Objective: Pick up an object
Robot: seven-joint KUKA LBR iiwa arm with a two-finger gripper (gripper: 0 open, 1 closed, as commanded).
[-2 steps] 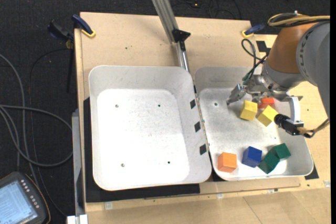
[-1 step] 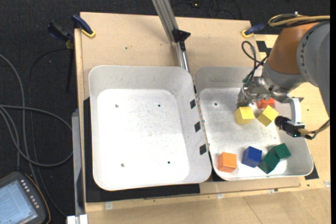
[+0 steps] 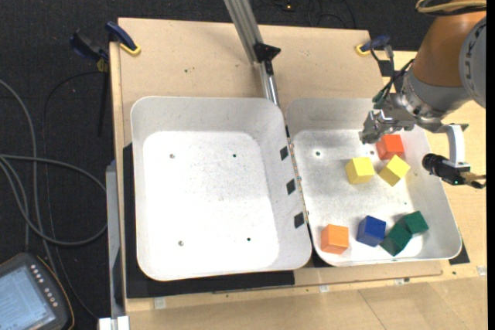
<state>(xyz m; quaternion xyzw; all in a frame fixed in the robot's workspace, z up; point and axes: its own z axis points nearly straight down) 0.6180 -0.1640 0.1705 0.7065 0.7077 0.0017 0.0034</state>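
1. While the arm (image 3: 452,50) reaches in from the right, its gripper (image 3: 377,129) hangs over the far part of the right bin (image 3: 325,243), just beside a red block (image 3: 391,144).
2. Whether the jaws are spread or pressed together, I cannot tell: the wrist covers them from this angle, and I see nothing clearly between them.
3. The gripper seems to touch the red block's far left corner, but it is not certain.
4. Two yellow blocks lie near the red one: one (image 3: 360,169) to its left and one (image 3: 394,169) directly under it in the view.
5. Along the near edge of the same bin lie an orange block (image 3: 334,237), a blue block (image 3: 371,230) and two green blocks (image 3: 406,232), close together.
6. The left bin (image 3: 205,189) stands beside it.
7. I can read no label or writing on the blocks or the bins.
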